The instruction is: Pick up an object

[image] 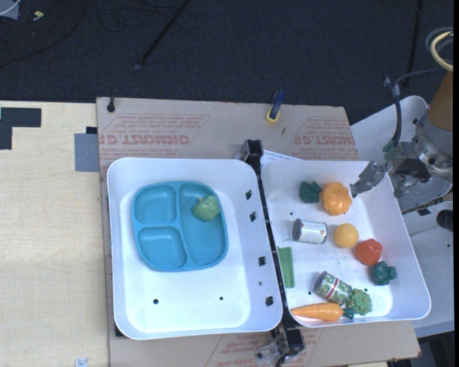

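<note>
White right bin (413, 300) holds all candidates; orange fruit (336, 198) nearest gripper (386, 176). Gripper hovers at bin's upper right edge, jaws apart, nothing between. Grasp not yet begun; descent, closing, lift remain.

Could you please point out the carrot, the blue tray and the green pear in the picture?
carrot (317, 310): camera view, middle of its orange body.
blue tray (162, 247): camera view, floor of its lower-left compartment.
green pear (206, 208): camera view, centre of the fruit.

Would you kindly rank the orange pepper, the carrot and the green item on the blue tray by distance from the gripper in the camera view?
Gripper is at the right bin's upper right.
1. Orange pepper, just left of it.
2. Carrot, right bin's bottom edge.
3. Green item, on the blue tray, left bin.
</note>
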`<state>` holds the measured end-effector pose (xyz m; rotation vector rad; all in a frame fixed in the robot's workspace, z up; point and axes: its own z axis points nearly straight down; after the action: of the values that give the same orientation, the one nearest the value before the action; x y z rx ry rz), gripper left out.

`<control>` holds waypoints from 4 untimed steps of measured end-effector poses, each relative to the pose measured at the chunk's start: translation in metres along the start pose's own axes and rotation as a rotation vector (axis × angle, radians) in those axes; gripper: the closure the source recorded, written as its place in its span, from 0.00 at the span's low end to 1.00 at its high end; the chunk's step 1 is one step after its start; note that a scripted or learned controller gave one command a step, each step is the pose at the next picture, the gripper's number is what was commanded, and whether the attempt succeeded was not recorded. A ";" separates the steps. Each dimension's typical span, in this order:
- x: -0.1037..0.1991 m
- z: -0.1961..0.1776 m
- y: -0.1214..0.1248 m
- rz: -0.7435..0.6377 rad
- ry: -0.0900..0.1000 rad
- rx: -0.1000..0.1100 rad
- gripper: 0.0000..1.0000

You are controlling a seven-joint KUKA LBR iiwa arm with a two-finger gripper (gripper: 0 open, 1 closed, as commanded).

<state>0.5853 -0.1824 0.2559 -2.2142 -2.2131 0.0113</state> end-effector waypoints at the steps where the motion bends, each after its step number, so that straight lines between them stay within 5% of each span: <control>1: 0.000 -0.007 0.002 -0.002 -0.003 -0.012 0.00; 4: 0.008 0.167 -0.001 -0.002 -0.001 -0.007 0.00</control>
<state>0.5818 -0.1742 0.0889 -2.2159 -2.2193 0.0045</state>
